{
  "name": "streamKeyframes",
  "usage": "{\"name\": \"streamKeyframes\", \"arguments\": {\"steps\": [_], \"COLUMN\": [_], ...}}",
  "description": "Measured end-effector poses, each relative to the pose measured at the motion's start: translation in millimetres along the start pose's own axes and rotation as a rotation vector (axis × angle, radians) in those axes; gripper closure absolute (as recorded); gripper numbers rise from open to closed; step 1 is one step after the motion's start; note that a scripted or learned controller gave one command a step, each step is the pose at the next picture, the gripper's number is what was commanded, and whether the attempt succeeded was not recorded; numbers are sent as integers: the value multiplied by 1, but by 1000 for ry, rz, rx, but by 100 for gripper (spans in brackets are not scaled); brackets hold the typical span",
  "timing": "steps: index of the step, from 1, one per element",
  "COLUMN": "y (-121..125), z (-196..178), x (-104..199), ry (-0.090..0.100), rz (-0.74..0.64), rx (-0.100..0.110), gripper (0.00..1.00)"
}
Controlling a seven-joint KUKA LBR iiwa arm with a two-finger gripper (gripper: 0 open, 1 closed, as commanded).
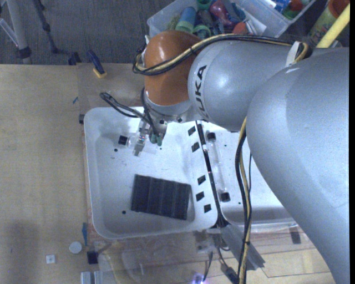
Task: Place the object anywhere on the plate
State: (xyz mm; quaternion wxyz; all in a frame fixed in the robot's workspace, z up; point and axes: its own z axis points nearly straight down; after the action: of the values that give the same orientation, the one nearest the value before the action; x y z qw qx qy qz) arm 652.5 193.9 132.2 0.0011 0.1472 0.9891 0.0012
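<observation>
A dark ridged rectangular plate point(161, 197) lies flat in the near half of the left bin point(100, 183). A small black object point(122, 140) rests on the bin floor near the far left corner. My gripper point(147, 141) hangs below the orange wrist band, just right of the small black object and beyond the plate's far edge. Its fingers stand apart with nothing visible between them. The small object lies outside the fingers, a short gap to their left.
The grey arm covers most of the right bin point(233, 205) and the view's right side. A divider with black clips point(208, 166) separates the two bins. A tub of colourful items point(222, 16) stands behind the bench. Small bits lie on the wooden bench at the near left.
</observation>
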Motion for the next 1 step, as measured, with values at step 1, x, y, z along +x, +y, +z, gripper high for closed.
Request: {"name": "streamKeyframes", "arguments": {"steps": [1], "y": [32], "z": [-34], "x": [3], "ry": [-4], "rz": [-330], "rx": [-2], "gripper": [100]}}
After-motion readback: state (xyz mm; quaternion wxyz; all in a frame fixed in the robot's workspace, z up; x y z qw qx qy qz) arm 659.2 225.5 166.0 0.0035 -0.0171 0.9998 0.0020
